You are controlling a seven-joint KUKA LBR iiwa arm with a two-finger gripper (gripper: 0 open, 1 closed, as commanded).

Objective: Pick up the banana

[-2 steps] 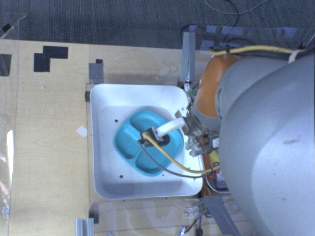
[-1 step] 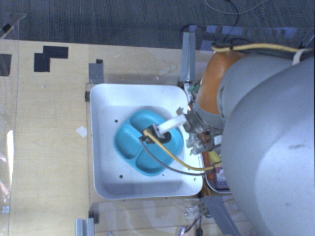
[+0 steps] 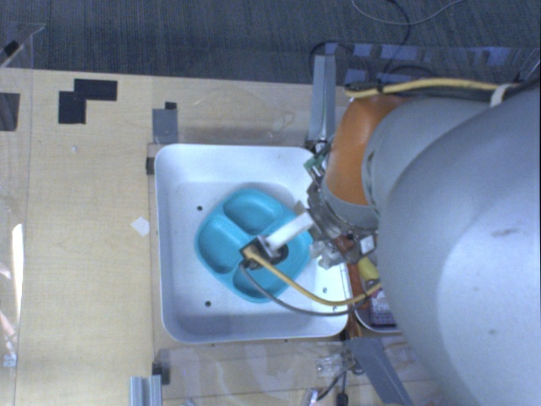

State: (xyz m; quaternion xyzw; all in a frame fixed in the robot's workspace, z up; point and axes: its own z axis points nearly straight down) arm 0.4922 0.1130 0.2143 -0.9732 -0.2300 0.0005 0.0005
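**Ana:** Where is the banana?

**Me:** I think the banana (image 3: 368, 271) is the little yellow bit to the right of the blue dish (image 3: 230, 237). It pokes out from under the arm (image 3: 456, 252). Most of it is hidden, so I am not sure.

**Ana:** Is the claw holding it?

**Me:** I see nothing in the claw (image 3: 336, 245). It hangs just right of the blue dish, between the dish and the yellow bit. From my screen I cannot tell if the claw is wide or narrow.

**Ana:** What does the dish sit in?

**Me:** It lies flat in the white bin (image 3: 179, 218), near the middle. The dish has a few hollow parts in it.

**Ana:** And the arm?

**Me:** It is big and grey and covers everything to the right of the dish. Its orange band (image 3: 347, 155) is up and to the right of the dish.

**Ana:** Anything else?

**Me:** Something with a dark red edge (image 3: 380, 309) peeks out below the yellow bit, to the lower right of the dish. I cannot tell what it is. The bench (image 3: 76, 252) is pale wood, and black tape marks (image 3: 84, 100) sit on it far up and left of the dish.
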